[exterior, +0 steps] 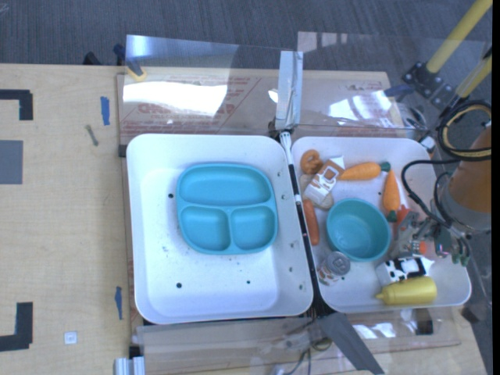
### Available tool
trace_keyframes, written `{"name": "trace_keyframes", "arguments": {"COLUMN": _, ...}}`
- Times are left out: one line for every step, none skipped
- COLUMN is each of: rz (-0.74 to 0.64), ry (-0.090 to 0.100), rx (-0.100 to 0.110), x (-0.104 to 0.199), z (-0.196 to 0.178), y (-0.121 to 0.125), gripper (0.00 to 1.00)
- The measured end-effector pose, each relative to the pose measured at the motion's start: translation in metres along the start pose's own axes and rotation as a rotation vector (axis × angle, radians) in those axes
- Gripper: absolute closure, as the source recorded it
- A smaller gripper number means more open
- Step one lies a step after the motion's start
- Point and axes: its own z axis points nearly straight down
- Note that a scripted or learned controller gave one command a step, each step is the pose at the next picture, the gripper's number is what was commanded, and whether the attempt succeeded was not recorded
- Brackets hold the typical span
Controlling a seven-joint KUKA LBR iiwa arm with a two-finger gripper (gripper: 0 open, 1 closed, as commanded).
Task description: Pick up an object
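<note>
The right bin [367, 148] holds a blue bowl [357, 229] with small items around it. These are an orange carrot [361, 172] lying flat at the back, a second carrot [391, 194] standing lengthwise at the right, and a thin third one [312, 223] along the left wall. There are also a white carton [322, 183], a small orange ring-shaped piece [311, 161], a metal can [337, 264], a black-and-white toy [404, 269] and a yellow bottle [409, 291]. My gripper [428, 239] hangs low over the bin's right side, just above the black-and-white toy and right of the bowl.
The left bin [156, 287] carries a blue divided plate [226, 208]. Clear plastic panels [289, 92] stand behind both bins. The arm's orange band [475, 187] and cables hang over the right rim. Yellow bars [465, 26] cross the top right.
</note>
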Motion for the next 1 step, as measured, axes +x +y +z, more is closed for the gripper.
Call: {"name": "trace_keyframes", "arguments": {"rz": -0.001, "ry": -0.041, "rx": 0.002, "x": -0.0116, "z": -0.0094, "y": 0.0018, "gripper": 0.0}}
